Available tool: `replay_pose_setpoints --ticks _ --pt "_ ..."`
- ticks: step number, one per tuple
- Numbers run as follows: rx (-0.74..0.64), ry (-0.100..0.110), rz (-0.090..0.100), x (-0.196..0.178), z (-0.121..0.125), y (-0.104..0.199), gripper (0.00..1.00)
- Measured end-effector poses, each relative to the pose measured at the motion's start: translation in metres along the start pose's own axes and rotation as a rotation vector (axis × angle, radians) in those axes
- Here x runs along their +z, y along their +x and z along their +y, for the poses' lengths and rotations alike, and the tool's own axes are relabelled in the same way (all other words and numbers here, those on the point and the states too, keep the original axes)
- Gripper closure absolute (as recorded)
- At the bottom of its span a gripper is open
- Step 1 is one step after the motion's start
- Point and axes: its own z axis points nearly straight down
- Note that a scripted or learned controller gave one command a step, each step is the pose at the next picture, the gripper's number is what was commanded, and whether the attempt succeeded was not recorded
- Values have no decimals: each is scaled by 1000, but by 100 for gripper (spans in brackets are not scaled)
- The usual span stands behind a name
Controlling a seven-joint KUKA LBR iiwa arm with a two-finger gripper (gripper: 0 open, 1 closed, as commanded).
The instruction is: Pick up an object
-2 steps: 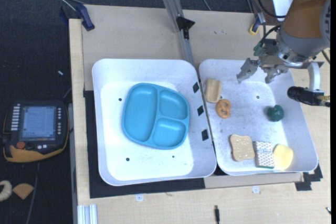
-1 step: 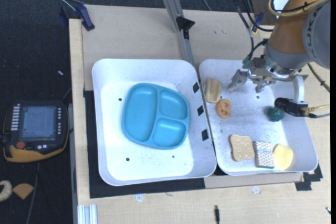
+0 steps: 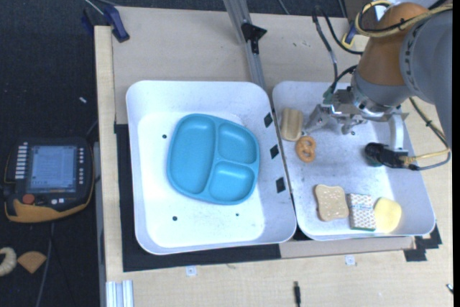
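Setup: two white bins sit side by side on the bench [image 3: 215, 36]. The left bin [image 3: 144, 111] carries a blue divided plate [image 3: 213, 157] and nothing loose, so it offers no easy pick. All candidates are in the right bin [image 3: 417, 190], on the side the arm [image 3: 392, 47] reaches in from.

Right bin contents:
- tan bread piece [image 3: 291, 124], against the bin's left wall, probably awkward to close around there.
- pretzel [image 3: 306, 149], just below the bread piece, lying flat and apart from the wall.
- toast slice [image 3: 331, 203], patterned sponge [image 3: 361, 212] and yellow round piece [image 3: 388, 214], in a row along the near edge. The sponge touches its neighbours on both sides.

End effector [image 3: 332, 127]: low over the upper part of the right bin, wrist pointing down. It reads as released, the two fingers [image 3: 313, 123] splayed wide apart with bare bin floor between them. It grasps nothing and no object touches it. The left fingertip is near the bread piece and the pretzel, apart from both; the near-edge row is well apart.

Judgement: pick not yet made. The pretzel or bread piece looks the likeliest target. A descent from this spot would likely close on bare floor, so a shift toward the bin's left wall seems needed.
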Motion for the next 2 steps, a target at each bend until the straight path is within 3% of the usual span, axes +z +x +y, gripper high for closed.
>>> replay_pose_setpoints --ticks 1,2 --pt "0 -7 0 -15 2 0 100" --pt "1 -13 -3 -74 -4 -5 100"
